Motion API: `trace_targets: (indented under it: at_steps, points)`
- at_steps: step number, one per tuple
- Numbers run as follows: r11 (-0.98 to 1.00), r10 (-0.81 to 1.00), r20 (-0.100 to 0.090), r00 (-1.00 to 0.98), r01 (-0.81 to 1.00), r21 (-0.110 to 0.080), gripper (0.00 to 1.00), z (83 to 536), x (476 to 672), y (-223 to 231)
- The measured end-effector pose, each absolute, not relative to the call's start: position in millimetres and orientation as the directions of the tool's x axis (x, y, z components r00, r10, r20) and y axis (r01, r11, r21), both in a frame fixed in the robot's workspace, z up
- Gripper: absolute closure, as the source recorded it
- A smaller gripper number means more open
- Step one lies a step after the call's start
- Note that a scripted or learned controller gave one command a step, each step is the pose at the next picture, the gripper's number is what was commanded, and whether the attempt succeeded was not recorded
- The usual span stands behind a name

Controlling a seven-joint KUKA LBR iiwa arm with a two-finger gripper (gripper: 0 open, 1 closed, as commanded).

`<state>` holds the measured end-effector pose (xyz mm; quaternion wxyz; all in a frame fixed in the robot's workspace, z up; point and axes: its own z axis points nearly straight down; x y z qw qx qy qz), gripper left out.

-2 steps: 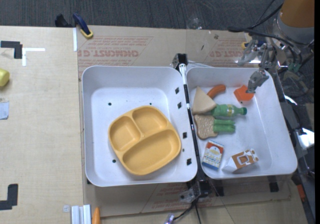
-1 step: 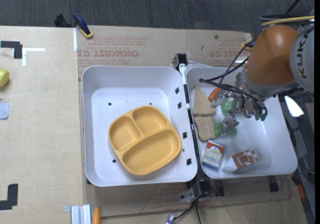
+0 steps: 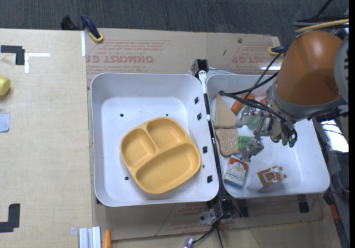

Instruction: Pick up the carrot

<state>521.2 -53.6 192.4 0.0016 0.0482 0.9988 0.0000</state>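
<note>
Hand [image 3: 252, 144] hovers just below the carrot [image 3: 238, 105].

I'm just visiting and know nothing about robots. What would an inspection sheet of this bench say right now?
Surface: bench with cardboard under two white bins.
Job's things: orange piece, perhaps the carrot, in the right bin, partly hidden by the arm.
Clutter: yellow divided plate in the left bin; bread slice, small carton, brown printed card.
Grippers: gripper low in the right bin; grip unclear.
Cables: black cables along the wrist.
Surroundings: dark floor, blue clamp.
</note>
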Motion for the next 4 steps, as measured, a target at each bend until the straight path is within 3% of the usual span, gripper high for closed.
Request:
trace_targets:
  at_steps: [1, 2, 3, 4]
  points:
    - [0.986, 0.166, -0.002, -0.986, 0.166, 0.001, 0.00, 191.6, 480.5, 6.4]
    - [0.969, 0.249, -0.003, -0.969, 0.249, 0.001, 0.00, 191.6, 479.3, 82.8]
    - [1.000, 0.013, -0.006, -1.000, 0.013, 0.000, 0.00, 192.2, 510.5, -19.5]
    - [0.919, -0.395, -0.004, -0.919, -0.395, -0.001, 0.00, 192.3, 480.0, -58.6]
